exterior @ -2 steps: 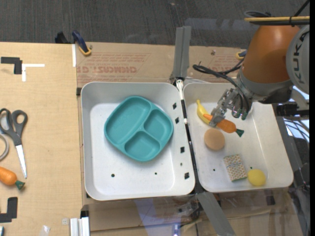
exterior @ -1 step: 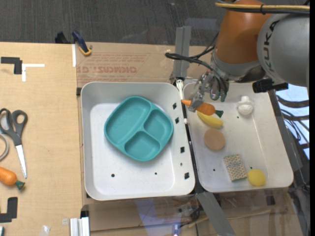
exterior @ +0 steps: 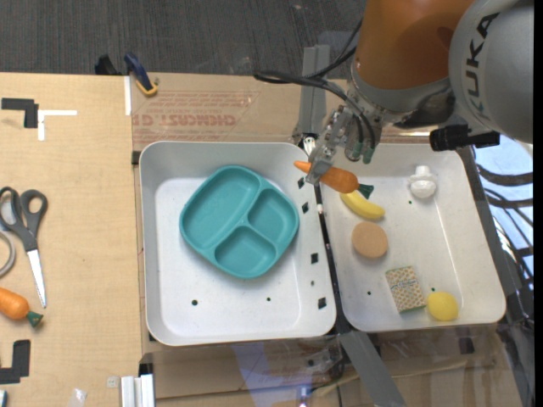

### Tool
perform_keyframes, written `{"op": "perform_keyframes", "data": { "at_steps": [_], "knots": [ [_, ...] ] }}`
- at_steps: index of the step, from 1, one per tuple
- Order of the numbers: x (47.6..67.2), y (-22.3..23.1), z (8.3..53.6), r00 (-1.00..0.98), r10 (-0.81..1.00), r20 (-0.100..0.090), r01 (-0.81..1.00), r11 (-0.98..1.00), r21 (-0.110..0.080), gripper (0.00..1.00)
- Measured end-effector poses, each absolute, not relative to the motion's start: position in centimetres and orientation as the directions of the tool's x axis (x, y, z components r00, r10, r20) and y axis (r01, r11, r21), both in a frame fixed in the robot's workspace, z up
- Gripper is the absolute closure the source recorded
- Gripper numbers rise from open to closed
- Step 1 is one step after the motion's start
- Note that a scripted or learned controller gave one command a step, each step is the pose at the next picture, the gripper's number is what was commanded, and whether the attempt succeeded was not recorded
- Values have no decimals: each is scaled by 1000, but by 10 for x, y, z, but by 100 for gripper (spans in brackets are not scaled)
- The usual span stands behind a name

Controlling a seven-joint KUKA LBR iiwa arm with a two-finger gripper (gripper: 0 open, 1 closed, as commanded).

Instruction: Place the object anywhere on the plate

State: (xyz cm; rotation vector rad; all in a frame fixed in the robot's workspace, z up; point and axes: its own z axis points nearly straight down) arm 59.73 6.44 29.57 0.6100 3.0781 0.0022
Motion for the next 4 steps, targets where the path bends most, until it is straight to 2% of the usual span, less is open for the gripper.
{"op": "perform_keyframes", "data": {
  "at_steps": [1,2,3,4],
  "knots": [
    [556,89,373,-907,421,-3,421,907,1,100],
    [507,117,412,-865,502,-2,502,865,0,100],
    [507,117,412,-865,501,-2,501,865,0,0],
    [508,117,421,-866,500,-5,500,866,0,100]
  ]
}}
